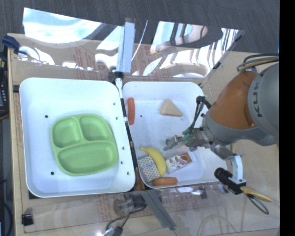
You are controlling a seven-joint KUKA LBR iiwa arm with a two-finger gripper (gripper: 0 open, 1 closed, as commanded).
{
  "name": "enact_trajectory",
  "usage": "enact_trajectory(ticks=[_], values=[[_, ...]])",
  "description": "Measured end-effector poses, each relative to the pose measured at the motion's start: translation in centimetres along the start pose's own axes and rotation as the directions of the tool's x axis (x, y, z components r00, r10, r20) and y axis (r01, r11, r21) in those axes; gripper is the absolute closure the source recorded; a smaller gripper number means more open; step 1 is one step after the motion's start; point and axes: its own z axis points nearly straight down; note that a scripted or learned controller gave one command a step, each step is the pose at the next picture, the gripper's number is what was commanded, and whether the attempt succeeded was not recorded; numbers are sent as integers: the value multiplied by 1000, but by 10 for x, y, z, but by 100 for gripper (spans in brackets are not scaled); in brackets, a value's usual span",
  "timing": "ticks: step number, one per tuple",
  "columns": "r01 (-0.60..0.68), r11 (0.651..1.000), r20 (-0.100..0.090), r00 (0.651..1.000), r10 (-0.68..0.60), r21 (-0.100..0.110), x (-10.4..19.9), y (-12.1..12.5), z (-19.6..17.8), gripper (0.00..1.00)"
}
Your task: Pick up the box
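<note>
Down on the bench, 2 white bins sit side by side. The left bin (34,132) holds a green divided plate (83,144) with 3 compartments, lying flat near its middle. The right bin (150,95) carries the loose items: a wedge of tan bread (170,108) toward the far side, an orange carrot-like stick (131,110) lying along the left wall, a yellow banana (156,159) near the front, a patterned bag (148,168) touching the banana's left side, and an orange sausage-shaped piece (164,182) against the front wall.

The box (180,162), small, white and red, lies flat and tilted in the front part of the right bin, just right of the banana and touching it or nearly so. The gripper (174,142) hangs just above and beyond the box, its grey-green fingers pointing left into the bin; nothing sits between them, but whether they stand apart or together cannot be told at this size. The arm (241,107), grey with an orange band, reaches in over the bin's right edge
</note>
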Motion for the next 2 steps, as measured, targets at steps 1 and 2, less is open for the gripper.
enact_trajectory(ticks=[1,2], values=[[-115,993,0,993,115,3,-31,46,71,0],[82,997,0,997,-82,0,-27,97,27,0]])
